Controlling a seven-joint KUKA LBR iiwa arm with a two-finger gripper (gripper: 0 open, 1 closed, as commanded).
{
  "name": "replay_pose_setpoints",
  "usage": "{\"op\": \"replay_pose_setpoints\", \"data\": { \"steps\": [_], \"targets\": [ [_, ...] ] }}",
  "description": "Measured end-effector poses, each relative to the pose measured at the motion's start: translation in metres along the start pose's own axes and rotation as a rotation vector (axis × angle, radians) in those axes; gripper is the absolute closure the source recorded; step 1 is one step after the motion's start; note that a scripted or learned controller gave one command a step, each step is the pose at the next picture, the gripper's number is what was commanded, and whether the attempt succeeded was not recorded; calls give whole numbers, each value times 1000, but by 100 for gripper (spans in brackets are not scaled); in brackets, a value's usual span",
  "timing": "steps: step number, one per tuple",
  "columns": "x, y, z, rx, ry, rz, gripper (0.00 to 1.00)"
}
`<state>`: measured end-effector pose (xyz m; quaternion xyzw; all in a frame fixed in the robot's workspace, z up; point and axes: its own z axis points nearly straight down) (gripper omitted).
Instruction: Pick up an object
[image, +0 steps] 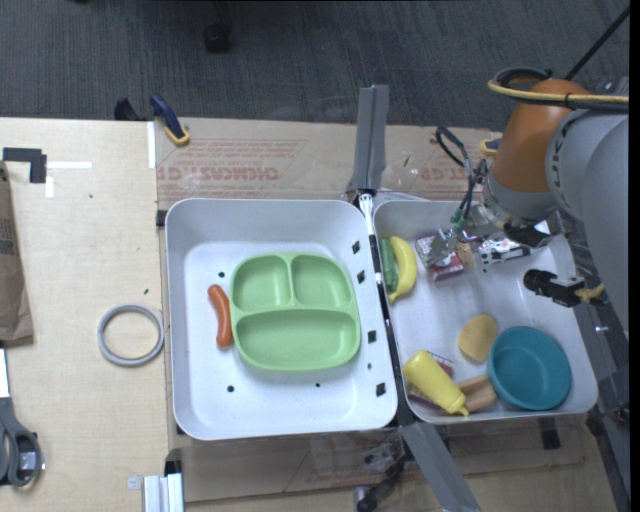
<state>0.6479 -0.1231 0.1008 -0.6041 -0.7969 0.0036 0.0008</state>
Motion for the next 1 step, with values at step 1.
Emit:
{"op": "replay_pose_setpoints", "data": {
  "steps": [1],
  "targets": [
    [61, 29, -92, -8, 1, 40, 100]
  ]
}}
